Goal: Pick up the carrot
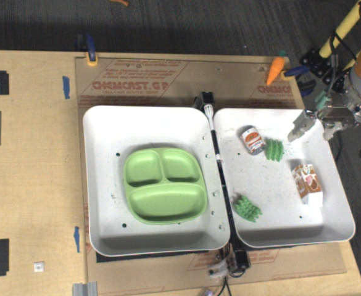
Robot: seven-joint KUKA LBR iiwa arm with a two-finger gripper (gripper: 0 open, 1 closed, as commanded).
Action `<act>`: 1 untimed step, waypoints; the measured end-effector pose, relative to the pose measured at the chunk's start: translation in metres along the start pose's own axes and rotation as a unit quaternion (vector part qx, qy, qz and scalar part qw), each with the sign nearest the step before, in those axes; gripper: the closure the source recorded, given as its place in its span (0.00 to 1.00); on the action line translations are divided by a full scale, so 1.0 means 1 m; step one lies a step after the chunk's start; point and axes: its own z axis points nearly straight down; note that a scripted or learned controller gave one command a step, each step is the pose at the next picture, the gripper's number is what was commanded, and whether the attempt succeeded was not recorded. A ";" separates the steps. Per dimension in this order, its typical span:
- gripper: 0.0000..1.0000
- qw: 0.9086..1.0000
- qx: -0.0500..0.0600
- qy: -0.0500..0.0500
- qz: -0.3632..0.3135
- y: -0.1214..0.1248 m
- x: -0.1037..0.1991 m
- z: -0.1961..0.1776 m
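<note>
The carrot (276,69) is lying on the tabletop (32,165) behind the right bin (334,227), outside its rim, near the far corner, so the arm will likely need to reach past the bin wall to get at it. The hand (298,128) is hanging over the right bin's far side, near a can (252,140) and a green piece (274,150), gripping nothing; I cannot tell how it is set. The left bin (100,165) is carrying a green tray (164,184).
</note>
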 end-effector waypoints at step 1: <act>0.00 1.000 0.000 0.000 0.020 -0.040 0.036 0.110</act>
